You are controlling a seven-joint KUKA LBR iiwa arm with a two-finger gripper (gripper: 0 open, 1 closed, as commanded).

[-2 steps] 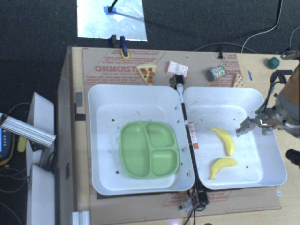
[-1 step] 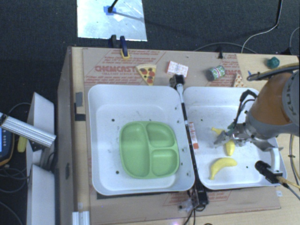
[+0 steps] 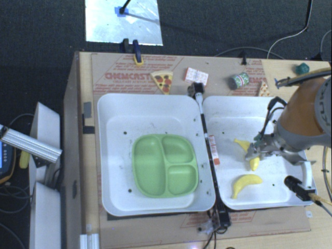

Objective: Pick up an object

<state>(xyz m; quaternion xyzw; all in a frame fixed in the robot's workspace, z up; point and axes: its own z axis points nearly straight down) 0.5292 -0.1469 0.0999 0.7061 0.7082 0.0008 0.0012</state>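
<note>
Gripper [image 3: 255, 157] down in right bin [image 3: 223, 113], pinching small yellow piece [image 3: 254, 163]; lift not yet done; banana [image 3: 245, 183] lies loose nearby

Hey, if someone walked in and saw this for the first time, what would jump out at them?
Probably the pale green divided plastic plate lying in the left white bin. Next, the grey and orange robot arm reaching into the right white bin, its gripper low over small yellow toy pieces near a yellow plastic banana.

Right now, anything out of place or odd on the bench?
Mildly: a toy pizza slice, a small white card and a green-and-white can tipped on its side lie on the cardboard behind the bins, outside them.
</note>
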